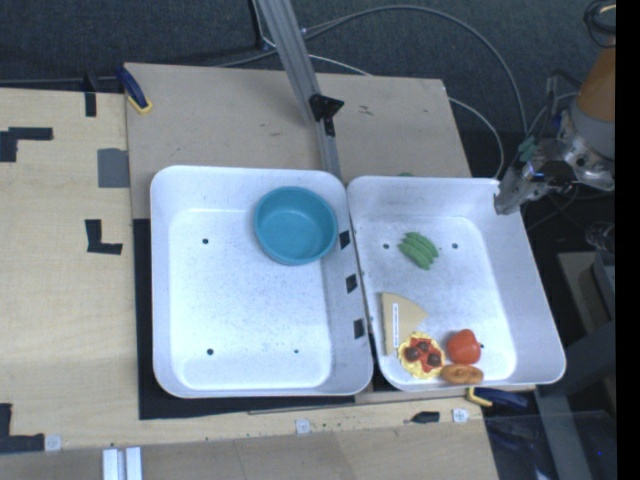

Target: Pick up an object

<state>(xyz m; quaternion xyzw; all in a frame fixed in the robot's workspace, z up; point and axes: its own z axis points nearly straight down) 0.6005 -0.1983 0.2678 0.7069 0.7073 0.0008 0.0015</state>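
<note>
While the gripper (508,196) hangs at the upper right corner of the right bin (530,298), nothing sits visibly between its fingers.
Whether they are open or closed I cannot tell. Inside that bin lie a green vegetable (420,249), a pizza slice (410,336), a tomato (462,346) and an orange piece (461,374); a blue bowl (295,225) sits left of it.

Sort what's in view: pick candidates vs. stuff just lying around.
Job-related:
- pincer, at the right bin's far right corner
- green vegetable toy, right bin
- pizza slice toy, right bin
- red tomato toy, right bin
- small orange piece, right bin
- blue bowl, left bin

Lying about:
- grey metal bar
- cables
- yellow-blue clamps
</note>
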